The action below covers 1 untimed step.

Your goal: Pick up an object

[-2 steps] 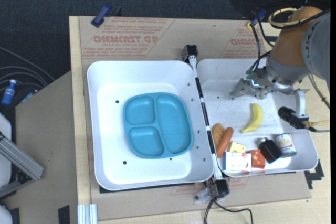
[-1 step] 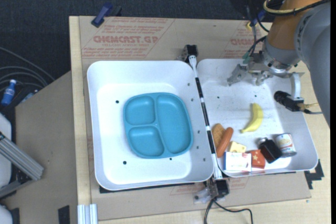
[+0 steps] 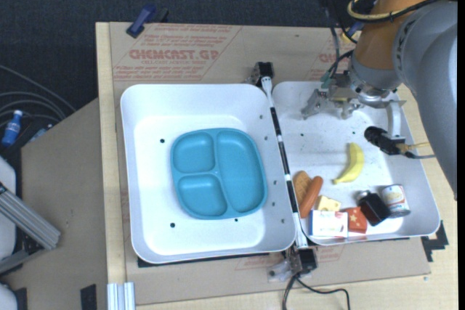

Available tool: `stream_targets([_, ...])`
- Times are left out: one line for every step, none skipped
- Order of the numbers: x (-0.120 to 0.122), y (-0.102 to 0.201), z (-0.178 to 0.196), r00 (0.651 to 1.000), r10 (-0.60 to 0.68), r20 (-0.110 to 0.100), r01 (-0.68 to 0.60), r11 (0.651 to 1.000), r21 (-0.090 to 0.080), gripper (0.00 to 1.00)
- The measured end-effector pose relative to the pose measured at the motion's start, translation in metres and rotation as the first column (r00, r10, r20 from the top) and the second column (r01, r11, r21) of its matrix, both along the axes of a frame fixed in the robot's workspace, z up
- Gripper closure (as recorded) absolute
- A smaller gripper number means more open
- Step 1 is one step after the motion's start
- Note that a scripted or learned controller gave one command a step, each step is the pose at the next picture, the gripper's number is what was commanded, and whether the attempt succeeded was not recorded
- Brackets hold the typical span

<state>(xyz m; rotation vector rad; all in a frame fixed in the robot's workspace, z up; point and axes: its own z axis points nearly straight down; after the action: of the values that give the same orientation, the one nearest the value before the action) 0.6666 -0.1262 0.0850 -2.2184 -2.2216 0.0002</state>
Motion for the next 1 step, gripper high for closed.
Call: stream_targets([-0.0762,-0.0127,-0.0006,1.0,-0.002,-0.001,0.002,1.0,-0.001,0.0])
